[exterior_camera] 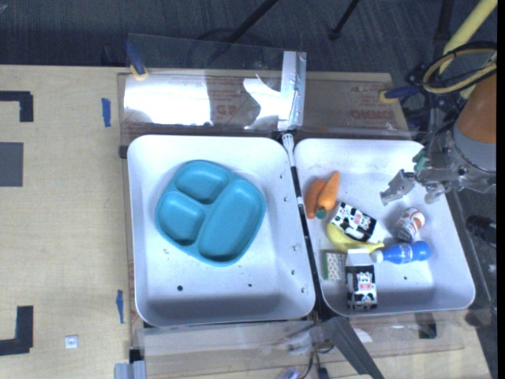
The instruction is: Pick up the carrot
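Carrot (pixel 323 194) seemingly apart from claw (pixel 402 183)

An orange carrot (pixel 323 193) lies in a white bin (pixel 442 290) beside a black-and-white cow-patterned box (pixel 355 222); the divided plate (pixel 210 211) is blue.

Carrot (pixel 323 194) in right bin (pixel 442 290)

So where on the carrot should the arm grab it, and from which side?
Grip the carrot across its thick orange middle, coming straight down from above. It lies flat and slanted near the right bin's left wall, green end lowest, so the jaws should close across its narrow width. The cow-print box sits close below, so probably stay toward the upper half.
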Controlling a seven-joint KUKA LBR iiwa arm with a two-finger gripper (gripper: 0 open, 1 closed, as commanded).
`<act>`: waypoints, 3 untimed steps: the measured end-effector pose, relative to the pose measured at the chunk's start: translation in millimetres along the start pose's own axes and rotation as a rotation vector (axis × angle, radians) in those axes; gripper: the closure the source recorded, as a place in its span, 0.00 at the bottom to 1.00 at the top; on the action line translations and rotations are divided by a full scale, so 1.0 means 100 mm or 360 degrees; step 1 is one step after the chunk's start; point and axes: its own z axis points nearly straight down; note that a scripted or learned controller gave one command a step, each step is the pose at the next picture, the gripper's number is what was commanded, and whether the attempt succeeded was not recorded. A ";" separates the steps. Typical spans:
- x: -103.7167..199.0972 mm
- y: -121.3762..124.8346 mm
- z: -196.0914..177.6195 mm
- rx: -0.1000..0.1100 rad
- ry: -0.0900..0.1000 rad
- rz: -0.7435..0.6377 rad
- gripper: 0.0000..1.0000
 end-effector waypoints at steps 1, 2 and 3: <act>0.48 0.56 0.36 -0.0008 -0.0004 -0.0333 0.00; 0.15 0.41 0.23 -0.0008 -0.0004 -0.0238 0.00; 0.74 0.70 0.11 -0.0012 -0.0007 -0.1281 0.00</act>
